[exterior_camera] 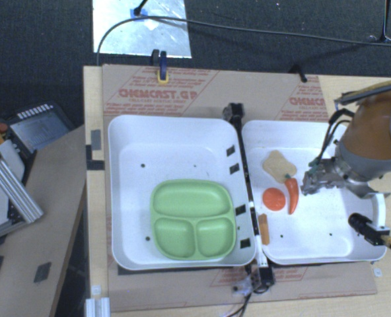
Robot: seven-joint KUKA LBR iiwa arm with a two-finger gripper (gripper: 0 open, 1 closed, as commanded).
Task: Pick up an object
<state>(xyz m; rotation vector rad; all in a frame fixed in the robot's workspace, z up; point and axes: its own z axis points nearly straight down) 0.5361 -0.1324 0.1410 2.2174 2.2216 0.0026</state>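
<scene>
A dark carpeted floor (37, 38) is seen beyond the bench's far edge, where a shiny metal sheet (141, 18) is laid. A tan side table (43, 210) is placed by the bench's left edge, and black cables (281, 35) are run across the floor.

Both white bins (182, 137) are evenly and brightly lit from above, glare is thrown off the far foil sheet (142, 15), and detail is softened throughout.

We see the gripper (312, 181) low in the right bin (314, 240), just beside a chili (292, 195) | tomato (273, 199) and bread (279, 165) adjacent | green tray (192, 218) in left bin (136, 177).
</scene>
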